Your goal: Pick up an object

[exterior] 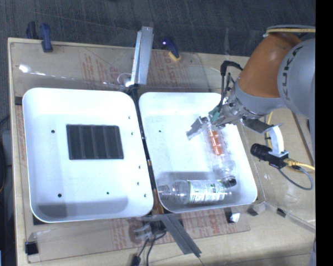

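Gripper (202,124) low in the right bin (172,107) near its far right corner, just above a clear bottle with an orange label (217,146); finger state impossible to tell. Second clear bottle (195,190) lying along the near edge; dark grille (94,142) flat in the left bin (39,107).

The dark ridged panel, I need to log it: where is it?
The dark ridged panel lies flat in the middle of the left bin, across from the two bottles.
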Action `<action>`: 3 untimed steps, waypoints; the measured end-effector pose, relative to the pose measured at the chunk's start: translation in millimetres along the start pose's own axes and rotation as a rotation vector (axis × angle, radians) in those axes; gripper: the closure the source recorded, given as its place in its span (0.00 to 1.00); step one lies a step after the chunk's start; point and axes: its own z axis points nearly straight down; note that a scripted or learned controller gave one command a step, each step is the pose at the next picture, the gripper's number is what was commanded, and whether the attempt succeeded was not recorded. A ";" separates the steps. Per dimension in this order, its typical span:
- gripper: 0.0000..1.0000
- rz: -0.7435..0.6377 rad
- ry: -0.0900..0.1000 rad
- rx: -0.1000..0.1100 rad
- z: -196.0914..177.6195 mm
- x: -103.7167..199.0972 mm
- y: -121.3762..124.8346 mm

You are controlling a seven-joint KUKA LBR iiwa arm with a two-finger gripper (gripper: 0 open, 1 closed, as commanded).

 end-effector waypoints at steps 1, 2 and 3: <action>0.00 0.010 0.000 0.000 14.8 -25.7 7.2; 0.00 -0.027 -0.001 -0.002 29.0 -29.0 22.7; 0.00 -0.085 -0.002 -0.003 14.5 -27.7 19.7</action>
